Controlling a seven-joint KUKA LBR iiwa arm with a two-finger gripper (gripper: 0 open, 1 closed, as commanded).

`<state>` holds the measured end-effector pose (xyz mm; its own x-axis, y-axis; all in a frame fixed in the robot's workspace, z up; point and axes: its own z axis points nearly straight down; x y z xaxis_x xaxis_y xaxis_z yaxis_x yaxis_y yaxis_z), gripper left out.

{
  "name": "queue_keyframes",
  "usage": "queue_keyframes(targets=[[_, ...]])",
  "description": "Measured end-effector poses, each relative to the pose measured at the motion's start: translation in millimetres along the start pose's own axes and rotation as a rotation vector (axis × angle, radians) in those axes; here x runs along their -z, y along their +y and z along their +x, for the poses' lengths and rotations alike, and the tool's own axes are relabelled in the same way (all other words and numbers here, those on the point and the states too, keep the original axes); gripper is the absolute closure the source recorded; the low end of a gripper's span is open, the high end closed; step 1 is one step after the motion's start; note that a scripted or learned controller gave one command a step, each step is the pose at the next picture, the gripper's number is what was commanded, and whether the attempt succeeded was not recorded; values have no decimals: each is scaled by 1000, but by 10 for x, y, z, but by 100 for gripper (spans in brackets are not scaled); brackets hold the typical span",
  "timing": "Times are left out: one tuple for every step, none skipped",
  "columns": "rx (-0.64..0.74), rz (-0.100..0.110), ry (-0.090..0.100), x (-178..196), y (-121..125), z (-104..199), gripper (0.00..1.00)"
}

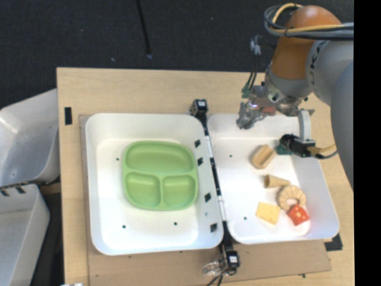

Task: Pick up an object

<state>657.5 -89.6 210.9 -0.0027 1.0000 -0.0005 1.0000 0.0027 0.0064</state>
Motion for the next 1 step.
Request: queue_keyframes(targets=[[1, 3, 0, 177, 9, -13, 100]])
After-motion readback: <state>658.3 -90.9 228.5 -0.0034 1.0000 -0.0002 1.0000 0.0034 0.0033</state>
